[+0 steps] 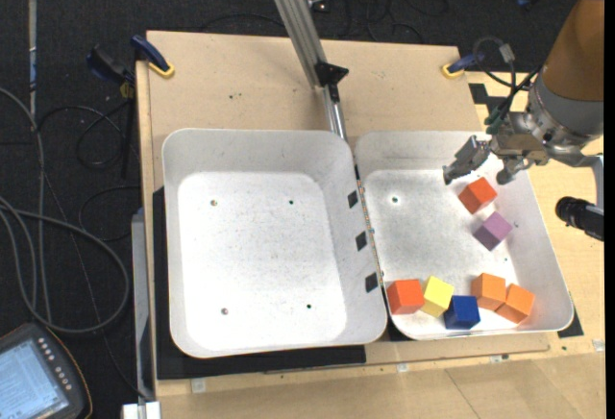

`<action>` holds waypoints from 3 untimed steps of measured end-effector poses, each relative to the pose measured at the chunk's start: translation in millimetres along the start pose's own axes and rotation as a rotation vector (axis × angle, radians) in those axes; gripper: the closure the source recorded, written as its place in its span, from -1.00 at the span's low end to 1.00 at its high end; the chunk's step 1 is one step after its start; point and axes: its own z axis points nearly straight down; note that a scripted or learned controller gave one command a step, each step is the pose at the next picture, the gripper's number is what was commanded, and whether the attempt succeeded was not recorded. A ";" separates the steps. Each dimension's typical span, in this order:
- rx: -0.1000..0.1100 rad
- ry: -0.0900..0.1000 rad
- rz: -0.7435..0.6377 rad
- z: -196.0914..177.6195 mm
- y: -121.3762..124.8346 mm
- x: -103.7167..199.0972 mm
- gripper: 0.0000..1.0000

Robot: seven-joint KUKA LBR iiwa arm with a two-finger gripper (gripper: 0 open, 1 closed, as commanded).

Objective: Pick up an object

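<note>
My gripper (487,164) hangs over the upper right part of the right bin (423,215), fingers spread open with nothing between them. Just below it lies an orange-red block (478,195), apart from the fingertips. A purple block (494,230) rests a little lower. Along the bin's front edge sit an orange block (405,295), a yellow block (437,295), a blue block (462,312) and two more orange blocks (491,289) (518,303).
The left bin (192,158) lies beside the right one on the wooden bench. A slanted metal pole (298,23) comes down to the gap between the bins. Clamps hold the bench's far corners, and cables lie on the dark floor.
</note>
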 end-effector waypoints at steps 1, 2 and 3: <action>0.000 0.000 0.001 -0.1 0.0 -0.1 -1.00; 0.003 0.000 0.002 44.1 4.6 0.5 -1.00; 0.005 0.000 0.003 96.9 7.3 -8.9 -1.00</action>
